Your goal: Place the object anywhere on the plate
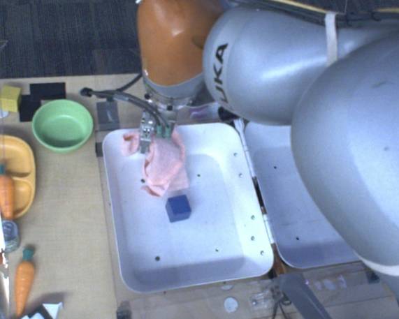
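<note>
A: End effector point(153, 129) sits over the back edge of the left bin point(136, 266), its fingers pinched narrow on the top edge of a pink cloth point(163, 162). The cloth hangs from them and drapes down toward the bin floor.

B: Lifted clear?

A: Can't tell. The lower folds may be touching the floor. A blue cube point(178, 208) lies just beside the cloth's lower end, near the bin's middle.

B: And the plate?

A: The yellow plate point(18, 155), a divided one, is at the counter's left edge, well apart from the bin, with a carrot point(4, 195) lying in it. A green bowl point(61, 124) stands between, near the bin's back-left corner.

B: Risks?

A: The grip looks like a thin pinch on one edge, so the cloth could slip out on the way over. A trailing fold might drag the cube, snag the bin wall or catch the bowl. It could also land half off the plate's rim.
</note>
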